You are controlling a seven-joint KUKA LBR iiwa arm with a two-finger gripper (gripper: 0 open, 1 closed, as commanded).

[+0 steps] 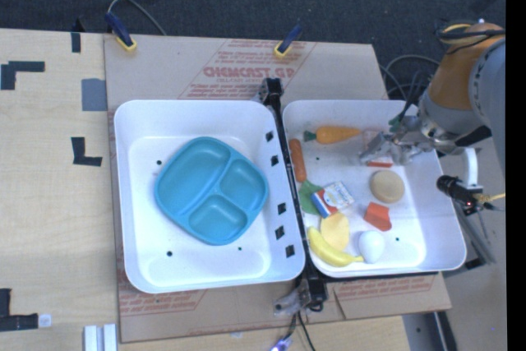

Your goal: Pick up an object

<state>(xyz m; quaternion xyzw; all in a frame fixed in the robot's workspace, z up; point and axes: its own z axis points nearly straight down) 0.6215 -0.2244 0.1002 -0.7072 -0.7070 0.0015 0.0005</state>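
The right bin [427, 255] holds several toy foods: an orange carrot [337, 134] at the back, a tan round bun [387, 186], a red-orange wedge [377, 216], a white egg [371, 245], a yellow banana [332, 249], a yellow chip-like piece [335, 230], a green piece [311, 199], a small white packet [338, 195] and an orange sausage [297, 159] by the left wall. My gripper [380, 147] hangs low over the bin's back right, just above the bun and right of the carrot. Nothing shows between its fingers.
The left bin [131, 201] holds a blue divided plate [212, 189]. Both bins rest on a cardboard sheet [238, 66] held by two clamps. The arm [460, 86] with its orange band comes in from the right, with cables beside it.
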